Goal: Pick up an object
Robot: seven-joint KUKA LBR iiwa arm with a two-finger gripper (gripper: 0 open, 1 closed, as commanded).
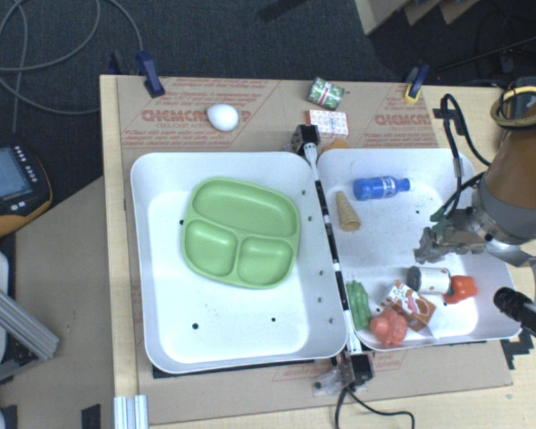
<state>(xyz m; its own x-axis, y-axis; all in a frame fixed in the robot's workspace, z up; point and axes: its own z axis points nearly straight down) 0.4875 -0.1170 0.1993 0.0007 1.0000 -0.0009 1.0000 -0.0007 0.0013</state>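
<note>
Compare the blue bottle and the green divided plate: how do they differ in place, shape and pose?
The blue bottle lies in the right bin, near its far side; the green divided plate sits in the left bin. The bottle is small and cylindrical, the plate broad with three compartments. The bottle lies on its side, the plate rests flat. Both lie apart from the end effector.

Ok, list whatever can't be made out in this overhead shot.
- Gripper, camera view: small and dark against the right white bin, so its state is unclear.
- Heap of small items at that bin's near edge: overlapping, too small to identify.
- Small patterned packet on the cardboard: print illegible.
- Arm's grey-and-orange body: cut by the right edge.
</note>
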